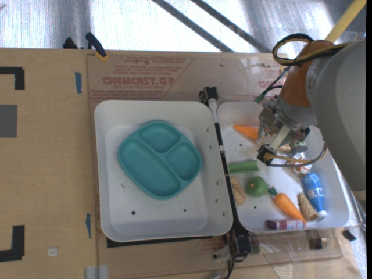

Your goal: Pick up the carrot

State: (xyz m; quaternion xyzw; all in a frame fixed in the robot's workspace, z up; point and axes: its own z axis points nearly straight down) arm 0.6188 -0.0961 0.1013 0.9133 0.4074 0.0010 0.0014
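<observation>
An orange carrot (286, 206) with a green top lies near the front of the right bin (337, 211), pointing toward the front right. A second orange piece (246, 132), tapered like a carrot, lies at the back left of that bin. My gripper (271, 137) hangs low over the back of the bin, just right of this orange piece and partly covering its right end. The wrist hides the gripper's tip. The carrot with the green top is well clear of the gripper, toward the front.
In the right bin lie a green stick (243, 166), a round green fruit (256, 185), a tan bread piece (237, 189), a blue bottle (314, 192), a brown piece (307, 207) and a pink bar (285, 224). The left bin (110, 202) holds a teal divided plate (160, 158).
</observation>
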